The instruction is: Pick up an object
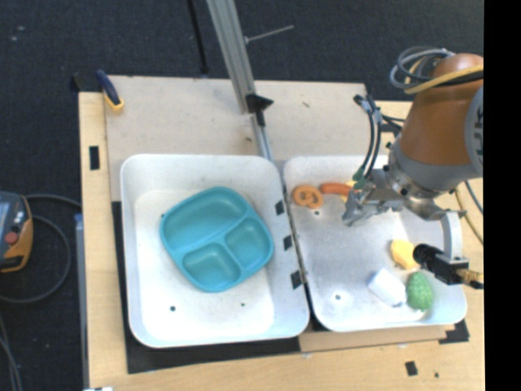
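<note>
Near the top left of the right bin (326, 243), an orange object (307, 196) with a ring-like end lies flat on the white floor, and an orange-red strip (334, 189) beside it runs toward the arm; whether the 2 are 1 item or separate is hard to judge. Just right of that strip hangs the end effector (356, 211), a dark metal cluster low over the bin floor. Its tips blur into their own shadow, so I cannot tell how they are set, and nothing is visibly caught in them.

Toward the bin's lower right corner sit 3 more things close together: a yellow object (401, 252), partly covered by a black fitting (437, 263) on the arm, a white block (387, 287), and a green bumpy object (420, 292) touching the white one. What each of them is stays unclear at this size.

Above them the arm (444, 129), grey with a broad orange shell, covers the bin's upper right corner and is cut off at the frame's right side. Cables loop over its top.

Left of the divide, the left bin (146, 316) holds a teal 3-compartment plate (216, 239), lying tilted in plan. An aluminium post (233, 43) rises from the tabletop (179, 120) behind the bins.
</note>
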